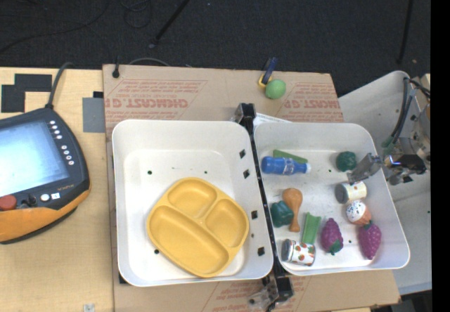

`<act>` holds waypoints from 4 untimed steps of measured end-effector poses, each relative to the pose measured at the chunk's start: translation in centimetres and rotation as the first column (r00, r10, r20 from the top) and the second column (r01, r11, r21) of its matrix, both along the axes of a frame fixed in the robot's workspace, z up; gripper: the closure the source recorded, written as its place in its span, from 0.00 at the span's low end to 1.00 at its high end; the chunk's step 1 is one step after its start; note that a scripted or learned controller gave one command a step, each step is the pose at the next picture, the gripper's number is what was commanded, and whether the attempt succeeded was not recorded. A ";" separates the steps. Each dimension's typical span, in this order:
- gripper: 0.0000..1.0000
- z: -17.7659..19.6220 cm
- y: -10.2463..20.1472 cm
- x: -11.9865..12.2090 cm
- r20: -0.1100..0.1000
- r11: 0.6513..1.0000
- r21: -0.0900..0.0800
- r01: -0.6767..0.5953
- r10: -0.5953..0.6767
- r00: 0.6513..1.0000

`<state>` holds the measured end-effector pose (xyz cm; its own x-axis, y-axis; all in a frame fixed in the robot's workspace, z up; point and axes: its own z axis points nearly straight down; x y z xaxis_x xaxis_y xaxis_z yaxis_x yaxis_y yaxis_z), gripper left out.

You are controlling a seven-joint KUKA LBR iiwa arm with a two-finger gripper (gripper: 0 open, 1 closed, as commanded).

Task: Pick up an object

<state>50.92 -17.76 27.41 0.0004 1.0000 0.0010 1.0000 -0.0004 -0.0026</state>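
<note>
From my station I saw the gripper (pixel 365 166) at the right bin's (pixel 383 145) right edge, above a small grey-and-cream cylinder (pixel 350 192); whether it gripped anything I could not tell; purple grapes (pixel 370 239), a blue bottle (pixel 285 166) and a drumstick (pixel 292 202) lay in that bin.

Two bins sit side by side on a cardboard sheet (pixel 176 96). The left bin (pixel 140 142) holds a divided plate (pixel 197 225) toward its near side. In the right bin (pixel 365 136), a bottle (pixel 284 165) lies at the far left, with a drumstick (pixel 292 204) nearer. Two grape bunches (pixel 331 235) (pixel 370 239) lie at the near right, an egg (pixel 358 213) just behind them, and a cup (pixel 301 253) at the near edge. A ball (pixel 275 88) rests on the cardboard beyond the bins. A teach pendant (pixel 35 170) lies far left.
</note>
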 end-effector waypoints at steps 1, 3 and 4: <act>0.00 -14.2 0.7 0.6 -0.013 1.000 0.005 -0.002 0.002 1.000; 0.00 -8.2 12.9 -1.9 0.000 1.000 0.003 -0.005 0.005 1.000; 0.00 -8.7 15.6 -0.1 -0.001 1.000 0.000 -0.002 0.002 1.000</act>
